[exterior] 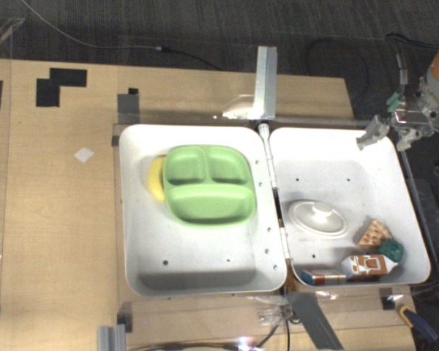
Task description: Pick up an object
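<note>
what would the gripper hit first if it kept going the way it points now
The gripper hangs over the right bin's far right corner, apparently pointing down and left. Probably it would first meet that bin's bare white floor near the corner; depth is unclear from above.

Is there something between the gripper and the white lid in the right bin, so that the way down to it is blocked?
Nothing visible blocks it. The gripper is at the right bin's far right corner, and the bin floor between it and the white lid is bare. The small toys lie past the lid, in the near right corner.
</note>
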{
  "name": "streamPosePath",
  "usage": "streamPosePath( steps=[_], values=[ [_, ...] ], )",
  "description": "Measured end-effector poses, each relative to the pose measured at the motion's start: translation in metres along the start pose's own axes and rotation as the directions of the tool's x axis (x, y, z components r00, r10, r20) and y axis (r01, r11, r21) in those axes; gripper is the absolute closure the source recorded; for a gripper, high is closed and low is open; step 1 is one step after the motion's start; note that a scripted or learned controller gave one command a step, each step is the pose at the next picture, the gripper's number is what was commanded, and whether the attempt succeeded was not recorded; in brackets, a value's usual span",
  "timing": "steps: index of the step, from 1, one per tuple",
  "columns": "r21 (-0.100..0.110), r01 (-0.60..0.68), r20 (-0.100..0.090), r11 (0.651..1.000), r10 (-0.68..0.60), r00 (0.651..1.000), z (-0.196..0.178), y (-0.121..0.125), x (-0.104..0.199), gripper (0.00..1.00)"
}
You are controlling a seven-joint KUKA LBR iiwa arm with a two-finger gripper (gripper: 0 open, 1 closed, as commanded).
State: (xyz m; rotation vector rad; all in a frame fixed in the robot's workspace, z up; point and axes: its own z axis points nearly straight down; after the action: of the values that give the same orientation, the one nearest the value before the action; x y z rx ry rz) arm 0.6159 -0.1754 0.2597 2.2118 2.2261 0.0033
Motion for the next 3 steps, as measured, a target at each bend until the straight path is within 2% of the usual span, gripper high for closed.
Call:
streamPosePath(
  steps=[1, 2, 3],
  values=[
    [0.002, -0.015, 0.000, 1.000, 0.015, 1.000, 0.094, -0.034, -0.030, 0.00],
    [0.000, -0.028, 0.000, 1.000, 0.028, 1.000, 0.090, -0.094, -0.025, 0.00],
    [-0.017, 0.036, 0.007, 0.999, -0.036, 0.999, 0.166, -0.123, -0.017, 0.00]
  ],
)
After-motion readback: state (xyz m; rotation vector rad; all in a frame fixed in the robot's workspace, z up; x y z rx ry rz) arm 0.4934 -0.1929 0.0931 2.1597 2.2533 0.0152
